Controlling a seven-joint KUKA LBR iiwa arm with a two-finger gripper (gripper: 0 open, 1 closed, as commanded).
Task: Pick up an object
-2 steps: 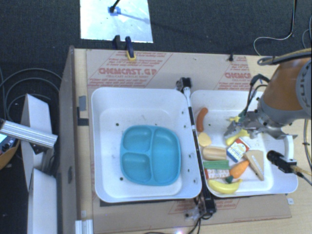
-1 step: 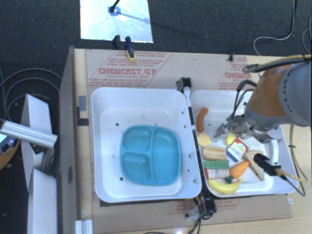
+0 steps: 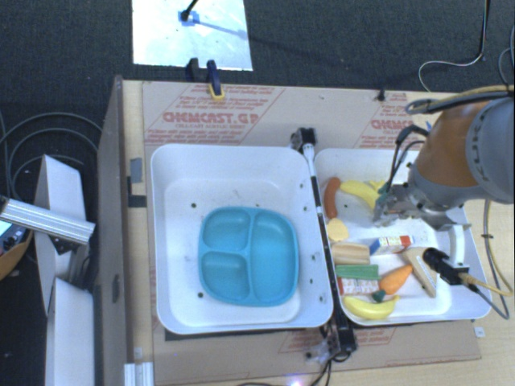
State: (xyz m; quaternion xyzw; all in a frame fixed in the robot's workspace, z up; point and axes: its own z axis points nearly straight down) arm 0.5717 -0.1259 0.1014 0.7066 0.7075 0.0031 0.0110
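Observation:
The right bin (image 3: 366,161) holds toy food: a red sausage (image 3: 331,196), a yellow banana (image 3: 359,190), a pale round piece (image 3: 338,231), a wooden block (image 3: 351,253), a green and red block (image 3: 356,272), an orange carrot (image 3: 396,279), a second banana (image 3: 370,306), a tan wedge (image 3: 422,268) and a small white and red tube (image 3: 393,244). My gripper (image 3: 385,210) reaches down into this bin just right of the upper banana and above the tube. The wrist hides its fingers.
A blue divided plate (image 3: 246,256) lies in the left bin (image 3: 173,215). A black clamp (image 3: 305,140) sits on the divider between the bins. The grey arm with its orange band (image 3: 451,147) covers the right bin's far right. Cables (image 3: 483,30) hang at the right.

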